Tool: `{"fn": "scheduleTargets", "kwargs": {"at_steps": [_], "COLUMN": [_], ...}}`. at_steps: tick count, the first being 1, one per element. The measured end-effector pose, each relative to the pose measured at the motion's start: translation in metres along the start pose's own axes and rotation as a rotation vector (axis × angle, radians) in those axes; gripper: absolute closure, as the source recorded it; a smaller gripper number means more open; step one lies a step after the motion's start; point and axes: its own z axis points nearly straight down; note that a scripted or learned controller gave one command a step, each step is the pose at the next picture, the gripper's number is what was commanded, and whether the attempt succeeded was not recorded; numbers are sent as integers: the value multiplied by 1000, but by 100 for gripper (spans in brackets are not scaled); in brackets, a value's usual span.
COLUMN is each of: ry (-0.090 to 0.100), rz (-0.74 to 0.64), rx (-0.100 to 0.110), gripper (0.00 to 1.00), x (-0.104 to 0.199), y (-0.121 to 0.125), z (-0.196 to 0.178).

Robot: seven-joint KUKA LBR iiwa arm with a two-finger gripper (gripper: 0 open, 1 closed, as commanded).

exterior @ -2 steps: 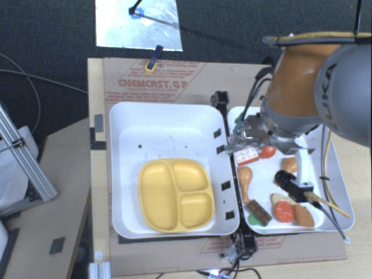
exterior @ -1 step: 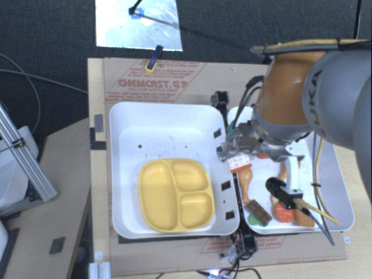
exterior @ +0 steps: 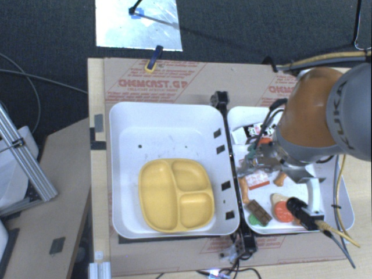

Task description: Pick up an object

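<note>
Starting at the near edge of the table (exterior: 174, 254), the right bin (exterior: 347, 214) holds a scatter of small toy-food pieces: a brown bar (exterior: 259, 212) by the divider, a round red piece (exterior: 283, 212) just beside it, and a little farther back a red-and-white packet (exterior: 256, 182) with an orange stick (exterior: 281, 179) next to it. Any of these could serve as the object to pick. They look light and stiff, probably smooth plastic — likely to skid on the bin floor if nudged, but not fragile. The brown bar seems the best candidate; I would close across its short width, near the middle, since it lies apart enough from its neighbours.

The left bin (exterior: 125, 156) carries a yellow divided tray (exterior: 176, 195), broad and shallow, a poor fit for a two-finger grasp except at its rim.

Above the right bin hangs the gripper (exterior: 260, 156), low over the packet, largely hidden by the arm's wrist and cables — whether the fingers are spread or closed, I cannot tell, and nothing is seen between them.

Farther back, a blue-and-yellow clip (exterior: 154, 58) lies on the board.
</note>
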Motion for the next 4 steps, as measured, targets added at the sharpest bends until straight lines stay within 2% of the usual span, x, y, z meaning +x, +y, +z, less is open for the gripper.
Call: {"fn": "scheduleTargets", "kwargs": {"at_steps": [1, 2, 3, 4], "ry": [2, 0, 1, 1], "rz": [-9, -3, -7, -2], "rx": [-5, 1, -5, -3], "gripper": [100, 100, 100, 100], "x": [3, -18, -16, -50], "y": [3, 13, 14, 25], "z": [-12, 31, 18, 29]}}
